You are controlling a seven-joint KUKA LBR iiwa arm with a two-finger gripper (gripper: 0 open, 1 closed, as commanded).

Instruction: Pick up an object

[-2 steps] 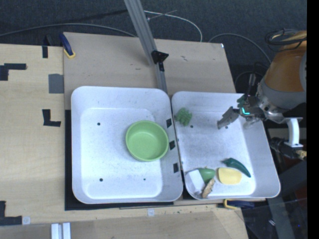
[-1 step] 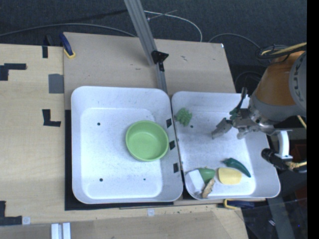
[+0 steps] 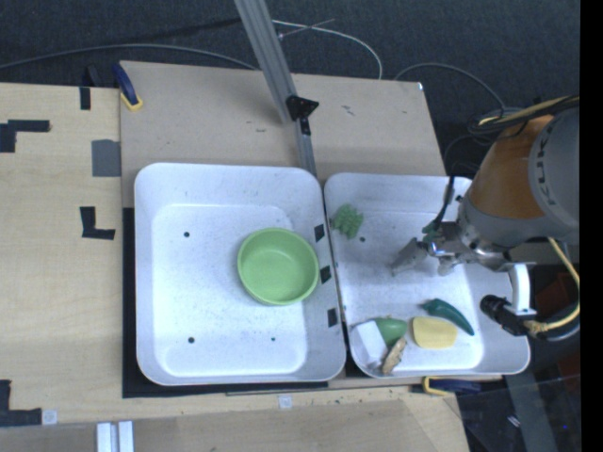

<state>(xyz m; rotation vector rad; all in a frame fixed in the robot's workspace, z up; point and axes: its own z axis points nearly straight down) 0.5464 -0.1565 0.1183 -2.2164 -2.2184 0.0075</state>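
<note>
Two white bins sit on your bench. Your pincer hangs over the right bin, fingers spread, holding nothing. Below it lie a yellow block and dark green pepper; nothing is picked up yet.

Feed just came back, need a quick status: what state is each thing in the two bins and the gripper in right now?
green bowl: upright, in left bin
small green leafy piece: lying apart in right bin
dark green pepper: lying beside yellow piece
gripper: low over right bin, nothing seen held
</note>
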